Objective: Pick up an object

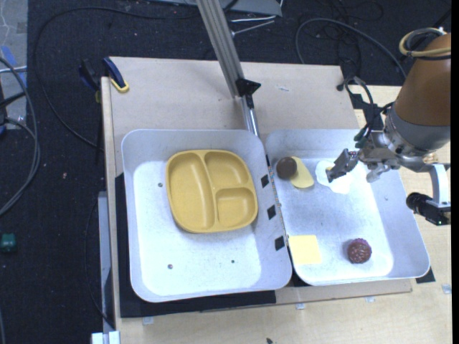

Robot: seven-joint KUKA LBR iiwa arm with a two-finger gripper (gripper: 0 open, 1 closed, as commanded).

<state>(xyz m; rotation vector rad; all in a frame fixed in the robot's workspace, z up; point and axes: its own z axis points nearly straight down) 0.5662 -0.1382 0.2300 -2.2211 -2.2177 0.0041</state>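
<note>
A white object (340, 180) lies in the right bin (401, 221), near its upper middle, right under the gripper (344, 165); whether the claw is released or clenched on it cannot be told from here. Just beside it to the left sit a pale yellow piece (303, 175) and a brown ball (286, 167). Lower down lie a yellow square (305, 249) and a reddish ball (358, 250). The left bin (143, 213) bears a yellow divided tray (212, 190).
</note>
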